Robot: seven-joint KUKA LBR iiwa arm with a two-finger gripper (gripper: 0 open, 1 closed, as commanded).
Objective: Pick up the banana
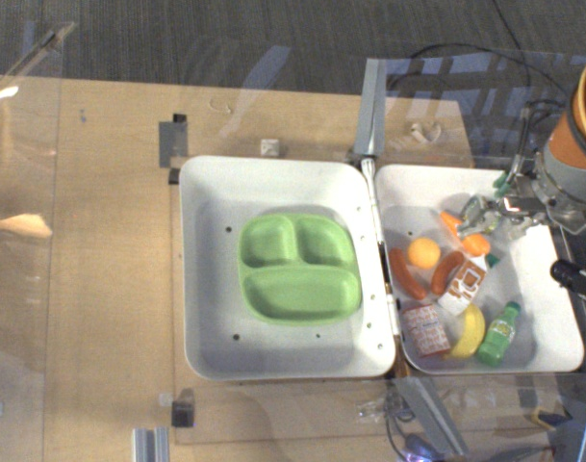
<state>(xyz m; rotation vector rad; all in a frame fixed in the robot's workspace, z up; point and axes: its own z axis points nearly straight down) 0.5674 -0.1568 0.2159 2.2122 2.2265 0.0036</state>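
Observation:
The yellow banana [469, 331] lies near the front of the right bin [547, 287], between a red-and-white packet [425, 328] and a green bottle [499, 333]. My gripper [482, 216] hangs over the back of the right bin, above an orange carrot-like piece [452, 223], well behind the banana. Nothing shows between its fingers.
The right bin also holds an orange ball [424, 252], two red sausages [405, 272], and a white bottle with an orange cap [467, 274]. A green divided plate [299, 266] sits in the left bin [206, 258]. A metal divider [370, 114] runs between the bins.

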